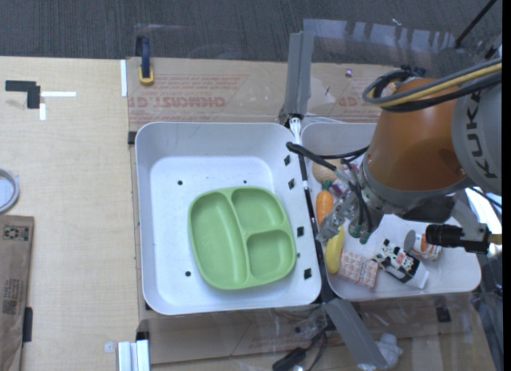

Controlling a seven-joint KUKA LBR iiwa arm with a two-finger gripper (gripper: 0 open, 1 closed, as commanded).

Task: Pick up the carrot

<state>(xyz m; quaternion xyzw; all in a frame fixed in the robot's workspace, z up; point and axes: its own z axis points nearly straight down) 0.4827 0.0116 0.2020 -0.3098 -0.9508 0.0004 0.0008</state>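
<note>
Orange carrot lying at right white bin's left edge, above yellow banana, gripper just beside it, grip state impossible to tell, green divided plate in left bin

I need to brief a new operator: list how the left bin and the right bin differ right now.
The left bin is in full view; the right bin is largely hidden under the arm. The left bin holds one thing, a green divided plate; the right bin holds several small items, among them the carrot and a yellow piece. The gripper hangs over the right bin, not the left. Both are shallow and white.
</note>
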